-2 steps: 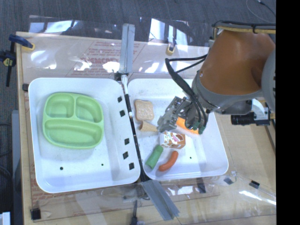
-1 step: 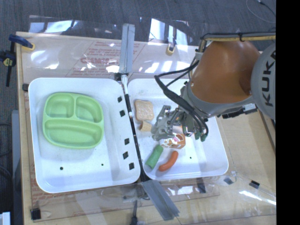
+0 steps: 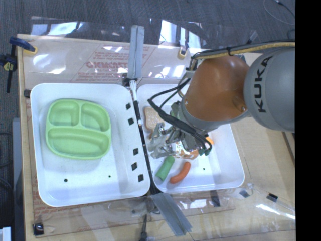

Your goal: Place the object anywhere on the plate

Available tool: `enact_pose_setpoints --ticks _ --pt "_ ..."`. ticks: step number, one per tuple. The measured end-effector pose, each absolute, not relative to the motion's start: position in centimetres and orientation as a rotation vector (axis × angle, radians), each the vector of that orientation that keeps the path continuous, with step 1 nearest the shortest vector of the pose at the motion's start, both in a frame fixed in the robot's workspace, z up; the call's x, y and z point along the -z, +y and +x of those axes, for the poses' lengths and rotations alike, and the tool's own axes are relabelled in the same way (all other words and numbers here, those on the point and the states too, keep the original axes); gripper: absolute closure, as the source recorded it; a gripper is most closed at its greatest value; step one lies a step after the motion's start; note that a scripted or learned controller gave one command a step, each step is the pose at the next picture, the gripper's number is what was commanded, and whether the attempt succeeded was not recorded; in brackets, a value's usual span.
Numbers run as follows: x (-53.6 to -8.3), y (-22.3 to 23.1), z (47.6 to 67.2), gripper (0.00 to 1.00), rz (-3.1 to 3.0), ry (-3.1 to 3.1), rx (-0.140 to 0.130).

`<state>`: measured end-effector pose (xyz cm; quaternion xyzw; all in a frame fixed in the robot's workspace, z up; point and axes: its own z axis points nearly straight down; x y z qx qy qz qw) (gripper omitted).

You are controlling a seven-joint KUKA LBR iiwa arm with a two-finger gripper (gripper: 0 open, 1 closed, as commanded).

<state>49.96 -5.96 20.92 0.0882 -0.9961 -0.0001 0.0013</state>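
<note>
While the KUKA arm (image 3: 241, 92) reaches in from the right, its orange band and grey body cover much of the right bin (image 3: 228, 172), and the gripper (image 3: 165, 142) sits low over that bin's middle, close to the divider between the two bins. Whether the gripper is open or closed cannot be told from this view; the metal parts at its tip are tangled visually with black cables and the items beneath.

To the gripper's left lies the left bin (image 3: 75, 185), a shallow white tray. It holds the green plate (image 3: 77, 128), a three-compartment plate with two small sections above one long one. The plate is well apart from the gripper, across the divider, and its compartments hold nothing.

Within the right bin, several toy food pieces lie near the gripper. A tan slice of bread (image 3: 151, 117) rests just above and left of the gripper, against the bin's left wall. A green cucumber-like piece (image 3: 165, 168) lies just below the gripper, tilted. Beside it, to its right, lies an orange-red sausage-like piece (image 3: 180, 173), also tilted, the two near each other. A small orange item (image 3: 209, 141) shows to the gripper's right, partly hidden under the wrist; its kind cannot be told.
</note>
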Motion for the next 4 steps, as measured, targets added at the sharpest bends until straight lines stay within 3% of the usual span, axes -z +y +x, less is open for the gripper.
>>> enact_pose_setpoints --ticks 2,3,4 --pt "-34.6 1.9 51.9 1.0 0.873 -3.025 -0.004" --pt "-37.0 5.9 57.0 1.0 0.884 -3.019 -0.003" --pt "-31.2 14.6 62.6 1.0 1.039 -2.966 0.0"
